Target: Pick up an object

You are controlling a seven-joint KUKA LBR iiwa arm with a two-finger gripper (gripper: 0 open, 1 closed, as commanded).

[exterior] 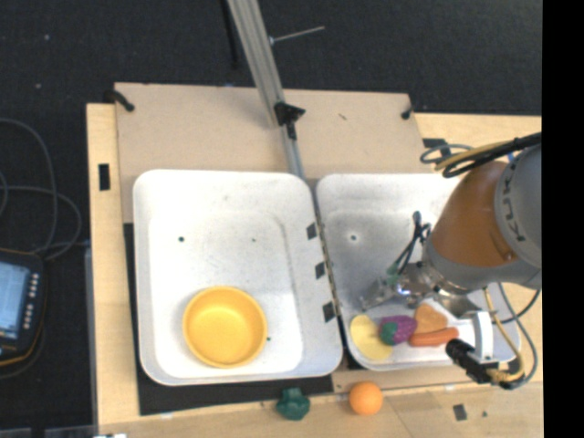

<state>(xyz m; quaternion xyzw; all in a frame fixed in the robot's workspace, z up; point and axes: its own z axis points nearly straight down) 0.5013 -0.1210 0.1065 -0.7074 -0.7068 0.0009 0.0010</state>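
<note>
Near right bin front edge, tool, toys

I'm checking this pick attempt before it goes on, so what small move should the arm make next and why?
Probably a short descent toward the cluster of small objects. The end effector sits over the near end of the right-hand shallow white bin, just above the small purple and green toy, the pale yellow flat piece and the orange carrot-shaped toy. Nothing visibly sits between its tips.
</note>
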